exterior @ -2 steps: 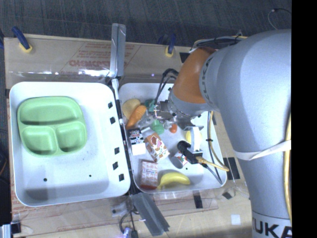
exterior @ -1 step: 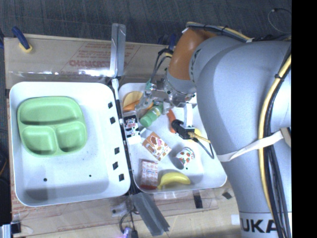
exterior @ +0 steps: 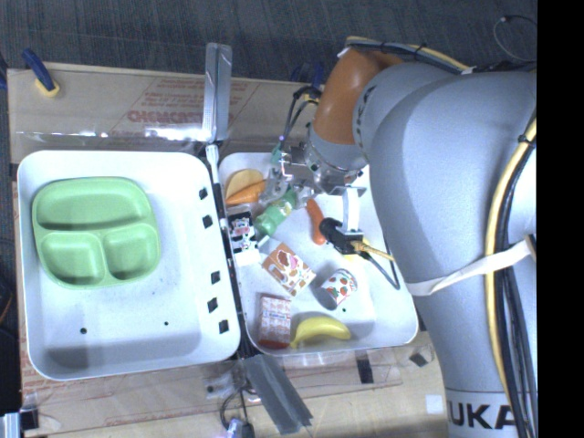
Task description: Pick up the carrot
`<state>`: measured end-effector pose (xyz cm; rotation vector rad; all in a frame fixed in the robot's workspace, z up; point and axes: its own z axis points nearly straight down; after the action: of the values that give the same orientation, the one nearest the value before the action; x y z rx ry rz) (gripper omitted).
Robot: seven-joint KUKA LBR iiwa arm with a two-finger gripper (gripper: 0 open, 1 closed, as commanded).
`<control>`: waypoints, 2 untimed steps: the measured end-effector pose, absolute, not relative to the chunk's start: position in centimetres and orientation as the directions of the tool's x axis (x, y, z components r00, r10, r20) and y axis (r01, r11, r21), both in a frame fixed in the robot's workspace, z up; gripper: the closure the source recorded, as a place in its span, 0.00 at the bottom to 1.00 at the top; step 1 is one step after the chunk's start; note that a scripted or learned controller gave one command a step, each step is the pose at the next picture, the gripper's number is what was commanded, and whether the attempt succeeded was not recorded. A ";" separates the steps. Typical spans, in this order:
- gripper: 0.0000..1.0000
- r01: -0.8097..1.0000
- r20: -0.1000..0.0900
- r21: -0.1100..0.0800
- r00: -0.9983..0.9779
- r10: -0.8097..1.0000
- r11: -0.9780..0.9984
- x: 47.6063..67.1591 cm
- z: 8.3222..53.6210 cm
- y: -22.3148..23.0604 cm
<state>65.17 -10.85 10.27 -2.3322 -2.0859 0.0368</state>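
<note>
The carrot [exterior: 316, 220] is a short orange piece lying in the right bin [exterior: 394, 310], near its upper middle. My gripper [exterior: 292, 181] hangs over the bin's top end, just up and left of the carrot, above the upper end of a green bottle [exterior: 273, 216]. The wrist and the big grey arm cover the bin's right side. Nothing shows held in the gripper.
The right bin also holds a yellow-orange piece [exterior: 245, 187], a small dark item [exterior: 240, 230], a patterned packet [exterior: 288, 270], a strawberry-print cup [exterior: 338, 287], a second packet [exterior: 274, 318] and a banana [exterior: 319, 329]. A green divided tray [exterior: 95, 229] lies in the left bin [exterior: 128, 336].
</note>
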 end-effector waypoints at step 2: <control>1.00 0.994 -0.013 -0.026 0.106 0.994 -0.106 65.2 11.3 -11.0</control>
<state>65.20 -11.01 11.33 -2.3284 -2.0927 0.0420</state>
